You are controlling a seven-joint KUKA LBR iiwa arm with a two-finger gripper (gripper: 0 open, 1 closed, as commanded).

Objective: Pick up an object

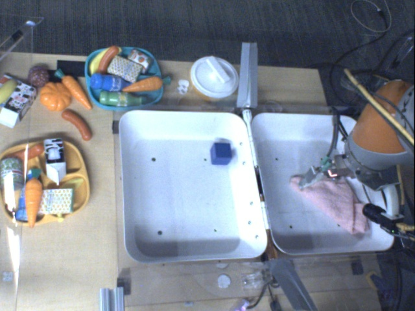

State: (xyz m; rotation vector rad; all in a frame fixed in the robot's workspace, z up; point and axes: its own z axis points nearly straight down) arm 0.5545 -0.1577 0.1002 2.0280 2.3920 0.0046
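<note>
White bins: 2, side by side | blue cube (222,153): 1, in left bin (139,173) | pink cloth (334,201): 1, in right bin (285,141) | gripper (324,170): at cloth's left end, grasp unclear

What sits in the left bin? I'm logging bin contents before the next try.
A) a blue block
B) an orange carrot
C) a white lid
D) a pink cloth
A: a blue block lies alone on the left bin's floor; the pink cloth lies in the right bin.
</note>
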